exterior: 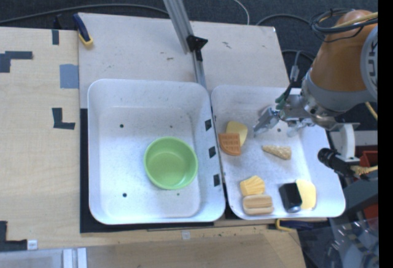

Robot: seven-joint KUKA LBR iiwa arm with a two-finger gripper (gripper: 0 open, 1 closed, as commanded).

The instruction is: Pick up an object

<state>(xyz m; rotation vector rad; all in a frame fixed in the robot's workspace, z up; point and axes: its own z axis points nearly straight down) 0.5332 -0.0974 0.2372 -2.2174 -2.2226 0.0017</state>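
Observation:
My gripper [277, 128] hangs over the upper middle of the right bin [245, 96], open, with nothing between its fingers. One silver finger [264, 121] points down-left toward a yellow wedge [237, 132], which leans on an orange-brown ridged piece [230, 145]. A pale yellow pointed piece [277, 152] lies just below the gripper, apart from it. Near the bin's front lie a yellow-orange lump [252, 185], a tan bun [257, 204] and a black-and-yellow block [298, 195].
In the left bin [104, 107] sits a green bowl [171, 163]. A slanted metal pole [175, 5] runs from the top down to the divide between the bins. The grey and orange arm [344, 64] fills the right side, with cables behind it.

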